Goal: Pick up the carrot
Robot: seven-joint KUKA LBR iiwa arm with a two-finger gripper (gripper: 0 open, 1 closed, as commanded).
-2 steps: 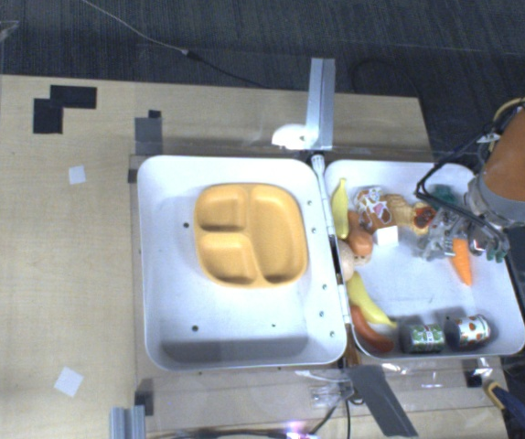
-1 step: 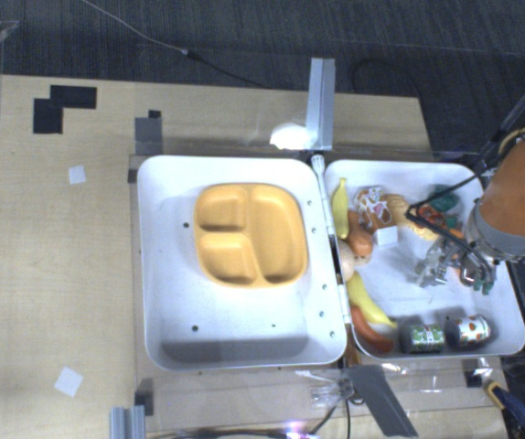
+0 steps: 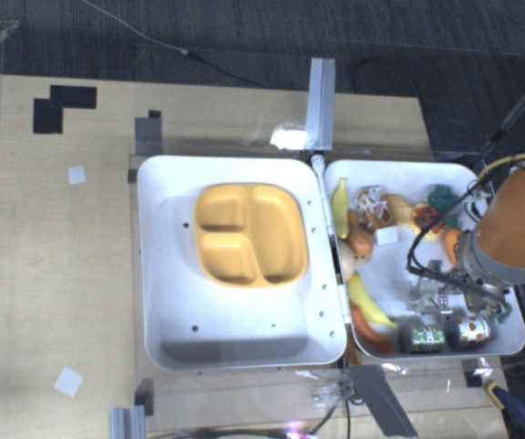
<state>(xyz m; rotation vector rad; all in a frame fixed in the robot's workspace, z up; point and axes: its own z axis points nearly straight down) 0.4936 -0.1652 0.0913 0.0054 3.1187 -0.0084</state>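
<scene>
The arm (image 3: 519, 222) comes in from the right edge of the frame and hangs low over the right bin (image 3: 509, 341), its orange band covering that bin's right side. The jaws (image 3: 447, 293) sit below the wrist among cables and metal, near the bin's lower right. From here I cannot tell whether they are apart or closed, and nothing shows between them.

The carrot (image 3: 373, 326), as best I can judge, is the orange-red piece at the bin's lower left corner, tucked beneath a banana (image 3: 369, 298) and pressed close to the wall. That placing looks awkward: wall on one side, banana on top, little room to close around it. A small orange bit (image 3: 452, 242) by the wrist could also be the carrot; it is too hidden to say.

The rest is crowded along the left and top: a second banana (image 3: 339, 208) along the dividing wall, a patterned packet (image 3: 369, 205), a green item (image 3: 441, 197), and two cans (image 3: 424, 337) at the bottom.

The left bin (image 3: 162, 337) holds a yellow divided tray (image 3: 249, 234), set centrally, probably as a drop-off place.
</scene>
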